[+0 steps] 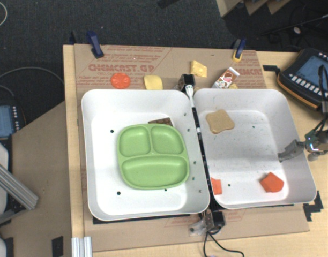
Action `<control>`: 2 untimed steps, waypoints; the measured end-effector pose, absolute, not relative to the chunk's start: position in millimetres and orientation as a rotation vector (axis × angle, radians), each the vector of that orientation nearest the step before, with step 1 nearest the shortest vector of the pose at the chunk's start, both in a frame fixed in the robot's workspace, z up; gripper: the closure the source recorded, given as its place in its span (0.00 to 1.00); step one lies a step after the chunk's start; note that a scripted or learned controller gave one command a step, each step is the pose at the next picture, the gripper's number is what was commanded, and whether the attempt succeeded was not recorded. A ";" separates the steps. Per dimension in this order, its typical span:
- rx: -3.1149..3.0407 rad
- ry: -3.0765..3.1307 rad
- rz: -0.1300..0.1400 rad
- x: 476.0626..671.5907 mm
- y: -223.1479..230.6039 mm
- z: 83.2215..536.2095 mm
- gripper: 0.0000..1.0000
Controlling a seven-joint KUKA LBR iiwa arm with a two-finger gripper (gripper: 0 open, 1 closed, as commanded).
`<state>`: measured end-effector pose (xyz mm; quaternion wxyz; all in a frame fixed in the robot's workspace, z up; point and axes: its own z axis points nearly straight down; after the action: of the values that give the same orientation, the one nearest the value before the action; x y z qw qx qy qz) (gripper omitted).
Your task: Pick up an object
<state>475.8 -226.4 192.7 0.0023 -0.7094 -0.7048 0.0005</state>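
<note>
Printed text, red on brown: the cardboard sheet covering the desk carries the repeated wording "CHEMCAST G P" along its far edge, largest and clearest near the far left corner; smaller lines of red print above and beside it are too fine to read. A small packet at the far edge bears red-and-white graphics, lettering illegible.

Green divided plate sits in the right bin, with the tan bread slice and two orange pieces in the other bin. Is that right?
Not quite. The camera view shows the green divided plate in the left bin, not the right. The tan bread slice and two orange pieces do lie in the other bin, the right bin.
</note>
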 end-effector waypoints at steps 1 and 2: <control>-2.210 -2.227 -0.012 558.9 -215.8 80.7 0.00; -2.211 -2.218 -0.009 492.8 -219.1 85.1 0.00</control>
<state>492.8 -219.1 85.1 0.0050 -0.7060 -0.7082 -0.0029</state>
